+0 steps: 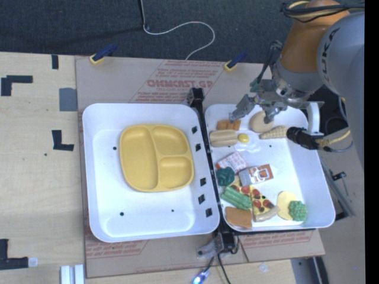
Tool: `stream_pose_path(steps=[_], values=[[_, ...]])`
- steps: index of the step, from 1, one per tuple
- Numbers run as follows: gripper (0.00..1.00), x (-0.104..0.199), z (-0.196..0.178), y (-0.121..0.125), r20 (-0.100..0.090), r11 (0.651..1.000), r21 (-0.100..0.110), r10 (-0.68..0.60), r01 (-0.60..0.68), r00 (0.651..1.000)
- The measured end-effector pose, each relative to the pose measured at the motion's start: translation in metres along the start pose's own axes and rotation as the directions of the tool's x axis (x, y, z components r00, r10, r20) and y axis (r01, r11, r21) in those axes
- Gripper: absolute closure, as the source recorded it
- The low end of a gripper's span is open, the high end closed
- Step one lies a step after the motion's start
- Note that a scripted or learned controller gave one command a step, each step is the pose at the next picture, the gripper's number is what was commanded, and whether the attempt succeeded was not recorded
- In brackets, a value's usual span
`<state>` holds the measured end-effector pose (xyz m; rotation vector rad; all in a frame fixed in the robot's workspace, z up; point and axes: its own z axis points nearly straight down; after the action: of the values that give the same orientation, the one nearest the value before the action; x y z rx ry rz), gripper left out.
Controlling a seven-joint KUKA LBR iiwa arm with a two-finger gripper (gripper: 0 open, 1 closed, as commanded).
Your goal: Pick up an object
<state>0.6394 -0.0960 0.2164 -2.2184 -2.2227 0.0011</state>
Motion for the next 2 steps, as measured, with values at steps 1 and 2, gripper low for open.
stream_pose_path(steps=[1,2], values=[[0.0,-0.009,0.077,0.027,0.001,1.0,0.007,0.0,0.0,1.0],[0.0,-0.007,0.119,0.03,-0.001,1.0,-0.005,0.001,-0.001,1.0]])
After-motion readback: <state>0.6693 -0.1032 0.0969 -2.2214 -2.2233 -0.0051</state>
